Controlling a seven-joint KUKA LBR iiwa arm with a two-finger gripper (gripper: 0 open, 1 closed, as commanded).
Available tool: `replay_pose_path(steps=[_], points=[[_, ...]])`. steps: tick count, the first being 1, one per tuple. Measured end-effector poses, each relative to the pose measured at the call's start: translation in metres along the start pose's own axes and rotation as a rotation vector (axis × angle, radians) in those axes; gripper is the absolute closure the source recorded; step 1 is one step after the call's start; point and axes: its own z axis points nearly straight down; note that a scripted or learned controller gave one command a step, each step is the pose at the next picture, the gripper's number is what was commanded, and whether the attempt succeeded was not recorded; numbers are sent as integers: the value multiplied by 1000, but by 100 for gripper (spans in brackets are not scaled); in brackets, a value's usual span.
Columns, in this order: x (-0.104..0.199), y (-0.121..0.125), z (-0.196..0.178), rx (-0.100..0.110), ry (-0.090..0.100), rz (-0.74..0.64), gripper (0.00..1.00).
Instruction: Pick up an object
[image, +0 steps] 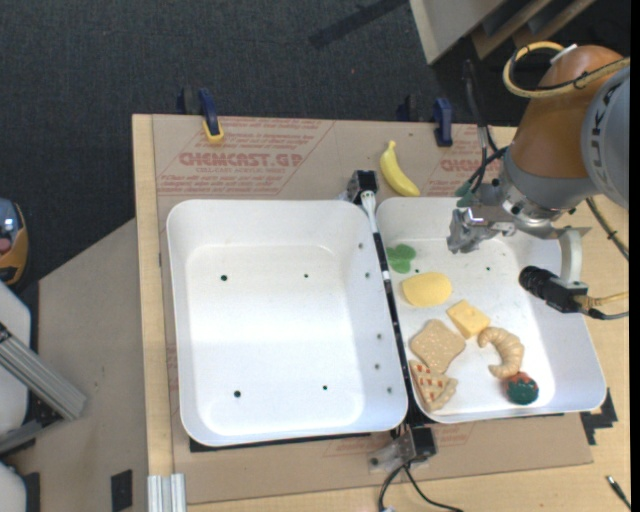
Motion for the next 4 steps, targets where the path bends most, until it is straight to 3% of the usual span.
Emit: replay_pose_path(steps=[1, 2, 3, 4], points=[[33, -15, -240, -6, 1, -1, 100], [123, -43, -178, 20, 4, -4, 100], [156, -53, -246, 7, 3, 0, 100], [182, -71, -289, 9, 3, 0, 100]])
